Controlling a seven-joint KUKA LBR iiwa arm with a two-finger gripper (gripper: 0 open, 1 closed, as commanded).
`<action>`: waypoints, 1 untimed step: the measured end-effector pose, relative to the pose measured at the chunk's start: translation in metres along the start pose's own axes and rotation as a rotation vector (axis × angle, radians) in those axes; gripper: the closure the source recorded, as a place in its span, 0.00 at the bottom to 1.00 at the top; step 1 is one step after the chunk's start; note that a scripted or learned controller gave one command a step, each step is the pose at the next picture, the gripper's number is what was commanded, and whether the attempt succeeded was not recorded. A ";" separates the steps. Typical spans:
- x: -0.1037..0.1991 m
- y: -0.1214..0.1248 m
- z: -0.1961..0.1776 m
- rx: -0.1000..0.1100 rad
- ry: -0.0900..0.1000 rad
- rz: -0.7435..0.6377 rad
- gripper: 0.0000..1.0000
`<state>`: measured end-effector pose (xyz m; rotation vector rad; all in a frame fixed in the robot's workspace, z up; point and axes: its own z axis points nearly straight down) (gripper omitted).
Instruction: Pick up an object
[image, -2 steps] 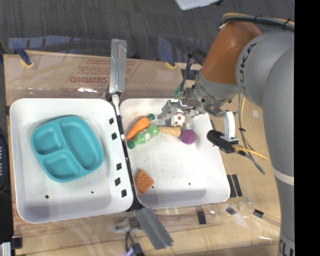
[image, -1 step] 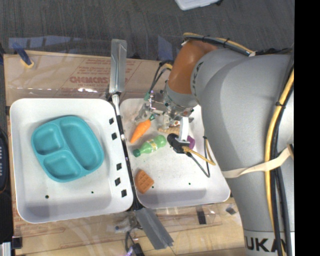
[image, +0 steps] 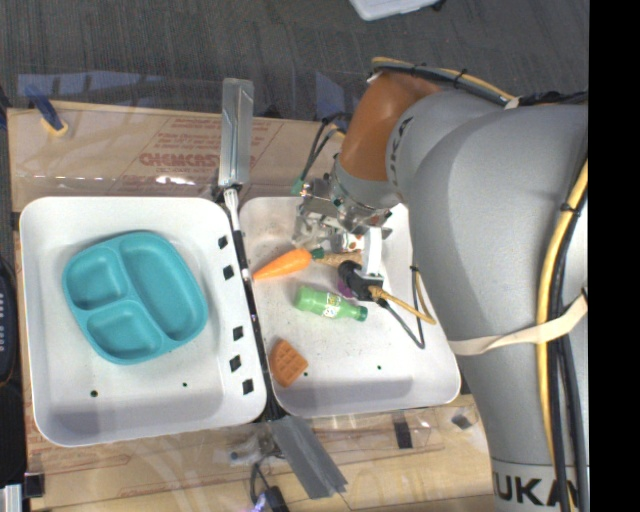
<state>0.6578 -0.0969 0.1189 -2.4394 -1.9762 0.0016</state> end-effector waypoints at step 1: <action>-0.036 0.005 0.027 0.004 -0.001 0.146 1.00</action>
